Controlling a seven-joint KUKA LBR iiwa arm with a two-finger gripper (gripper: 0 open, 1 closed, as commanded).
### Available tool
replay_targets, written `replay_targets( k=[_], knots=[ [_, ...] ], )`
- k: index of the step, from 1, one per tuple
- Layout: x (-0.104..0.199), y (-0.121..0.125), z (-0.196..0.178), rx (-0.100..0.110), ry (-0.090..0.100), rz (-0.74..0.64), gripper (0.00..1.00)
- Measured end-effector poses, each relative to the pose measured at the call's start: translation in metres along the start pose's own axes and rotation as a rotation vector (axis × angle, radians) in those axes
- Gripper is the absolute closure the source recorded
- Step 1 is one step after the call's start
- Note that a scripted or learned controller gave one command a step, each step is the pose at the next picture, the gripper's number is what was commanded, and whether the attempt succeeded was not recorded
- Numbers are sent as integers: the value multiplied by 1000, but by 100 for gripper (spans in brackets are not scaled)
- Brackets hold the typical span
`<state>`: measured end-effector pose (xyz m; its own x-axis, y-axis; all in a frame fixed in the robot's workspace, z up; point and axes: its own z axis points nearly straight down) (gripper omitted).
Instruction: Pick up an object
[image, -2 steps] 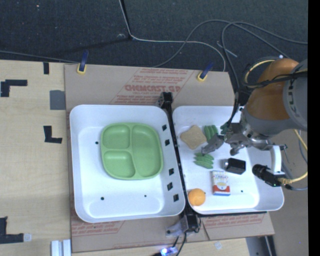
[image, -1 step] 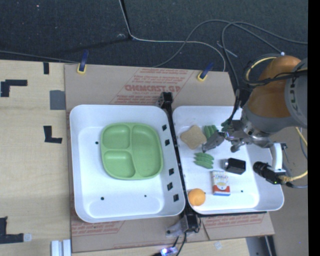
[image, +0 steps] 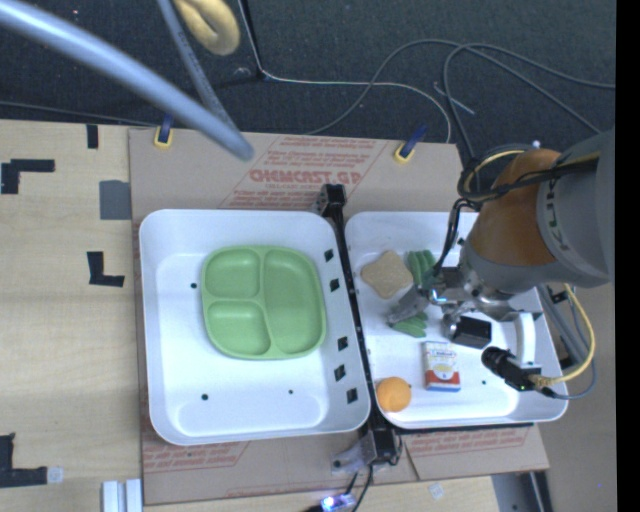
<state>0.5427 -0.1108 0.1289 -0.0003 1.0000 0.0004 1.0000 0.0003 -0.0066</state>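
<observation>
Green plastic, a small toy-like piece (image: 408, 322), is lying in the right bin (image: 500, 405), just left of the pincer (image: 432, 300). I am judging it as light, stiff and a little slippery, so it is asking for a hold across its narrow middle. Its long axis seems to be running from near left to far right, but its exact shape is too small to tell. The pincer is hanging low over it; whether it is spread or pressed together, I cannot tell. A tan sponge (image: 386, 273) is sitting just beyond, a small red box (image: 441, 365) and an orange ball (image: 394, 394) nearer. A green tray (image: 265, 302) is resting in the left bin (image: 165, 330).
</observation>
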Motion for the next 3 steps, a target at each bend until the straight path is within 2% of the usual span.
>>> replay_targets(
  k=[1, 2, 3],
  knots=[
    [0, 0, 47, -5, -2, -1, 0],
    [0, 1, 33, -8, -2, -1, 100],
    [4, 1, -29, -9, -1, -1, 100]
  ],
)
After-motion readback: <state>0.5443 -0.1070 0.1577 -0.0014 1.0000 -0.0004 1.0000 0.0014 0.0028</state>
